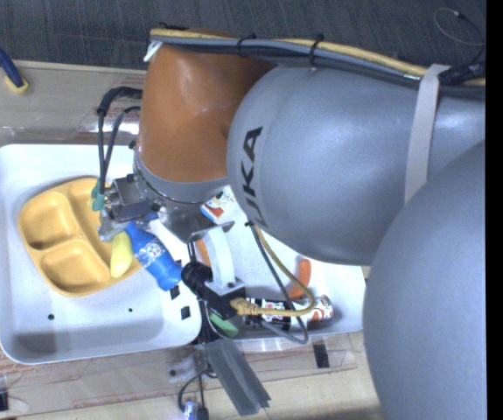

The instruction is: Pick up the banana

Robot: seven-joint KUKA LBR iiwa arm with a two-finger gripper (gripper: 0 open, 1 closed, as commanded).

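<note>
Dark grey carpet lies beyond the wooden bench [50,90], on which a shallow white bin [24,322] sits at the left of the camera view. Most of the right side is covered by the grey arm [356,147] and its orange band [194,112], which hang low over the bin's right part.

Below the wrist, the gripper [124,215] reaches down at the right edge of a yellow divided tray [59,234]. Its metal parts sit just above the banana [122,255], whose pale yellow end shows at the tray's right rim, beside a blue bottle [157,262] that slants down to the right. How far the claw is spread cannot be told, as cables and the wrist hide it, and nothing is plainly seen between its tips.

Near the bin's lower right edge lies a slim printed tube [282,308], with an orange object [304,272] just above it. Bare white floor stretches across the bin's lower left, well apart from the tray's contents, while the right part is crowded under the arm.
</note>
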